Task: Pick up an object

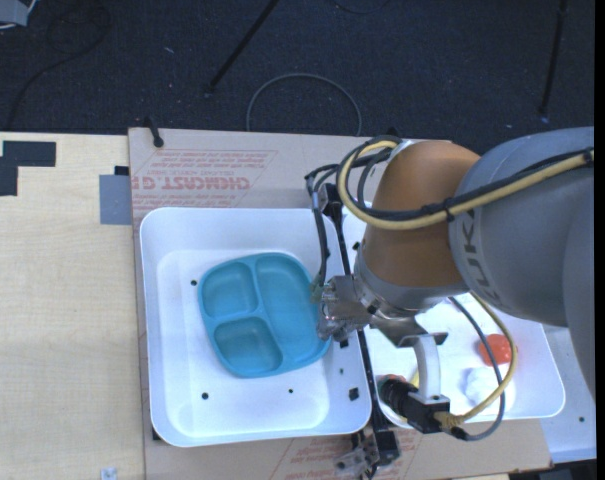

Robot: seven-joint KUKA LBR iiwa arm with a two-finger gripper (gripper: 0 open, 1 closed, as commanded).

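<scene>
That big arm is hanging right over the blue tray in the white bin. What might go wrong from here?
1. The arm's wrist sits at the right edge of the blue divided tray, beside the wall between the two bins. A grasp on that thin rim could slip, or just push the tray sideways.
2. The yellow cable loops low over the right bin, near a small orange object, and might snag.
</scene>
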